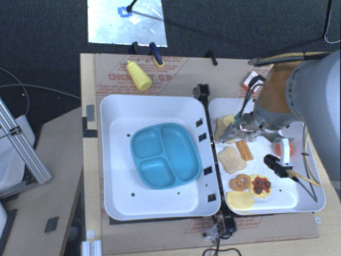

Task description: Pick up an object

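Camera view, left to right. Left bin (114, 159): one blue divided plate (165, 154), flat, slightly askew, near the centre. Bare white floor all round it, widest along the left and near walls. Behind this bin, on the surface (181, 71), a yellow bottle (138, 76) lies on its side, clear of the rim. A black strip (211, 148) runs between the two bins, with both inner walls hard against it.

Right bin (290, 195): crowded on its left half. Pincer (234, 132) sits low toward the far-left corner, close to the inner wall. It is at a pale flat piece (220, 127), with a yellow piece (229, 119) just behind; contact unclear. Apart or together: cannot tell from this angle.

Nearer along the same wall is a bread slice (232, 159), with an orange strip (244, 150) at its far-right edge. Nearer again, a doughnut (240, 182) and a red-topped tart (260, 185) lie side by side, touching. A yellow disc (240, 200) lies by the near wall, just under the doughnut. A red-and-white piece (285, 149) lies further right, apart from the cluster.

Grey arm (314, 95) overhangs the bin's far-right corner. Open floor in the near-right corner.
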You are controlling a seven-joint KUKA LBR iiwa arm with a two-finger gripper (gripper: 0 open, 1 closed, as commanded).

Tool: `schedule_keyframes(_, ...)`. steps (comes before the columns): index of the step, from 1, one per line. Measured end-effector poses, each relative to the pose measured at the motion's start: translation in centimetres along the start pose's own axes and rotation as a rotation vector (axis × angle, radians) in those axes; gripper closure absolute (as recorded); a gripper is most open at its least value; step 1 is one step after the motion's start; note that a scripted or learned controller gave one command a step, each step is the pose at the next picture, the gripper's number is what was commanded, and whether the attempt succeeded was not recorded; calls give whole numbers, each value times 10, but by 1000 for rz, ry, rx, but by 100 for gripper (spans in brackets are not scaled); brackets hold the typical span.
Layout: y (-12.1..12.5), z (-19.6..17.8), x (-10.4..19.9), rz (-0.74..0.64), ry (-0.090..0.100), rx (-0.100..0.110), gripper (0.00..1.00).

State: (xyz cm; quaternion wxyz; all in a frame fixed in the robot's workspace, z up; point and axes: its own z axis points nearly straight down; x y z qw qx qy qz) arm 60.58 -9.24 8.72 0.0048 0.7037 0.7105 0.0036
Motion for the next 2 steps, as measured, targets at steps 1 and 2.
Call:
schedule_keyframes(1, -24, 2, -71, 14, -2, 11, 0)
schedule_keyframes(2, -53, 2, -87, 4, 15, 15, 0)
